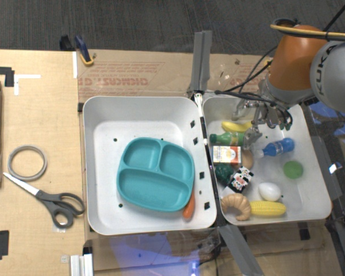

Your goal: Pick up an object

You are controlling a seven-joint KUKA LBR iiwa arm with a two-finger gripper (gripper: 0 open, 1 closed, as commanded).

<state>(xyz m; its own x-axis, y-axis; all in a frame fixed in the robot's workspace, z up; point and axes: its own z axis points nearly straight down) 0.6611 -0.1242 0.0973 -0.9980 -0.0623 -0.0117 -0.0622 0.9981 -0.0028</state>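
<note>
Gripper (257, 126) hung over the right bin (317, 203) near its back wall, fingers slightly apart and holding nothing. The banana (237, 127) lay just beside it toward the divider, long axis running across the bin.

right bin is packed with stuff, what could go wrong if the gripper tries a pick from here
1. The gripper hangs over a tight cluster: banana, green bottle and juice box lie close together, so it may knock neighbours or catch two at once.
2. The blue bottle and green ball are rounded and could roll away if nudged.
3. The cluster sits near the bin wall, risking a collision.
</note>
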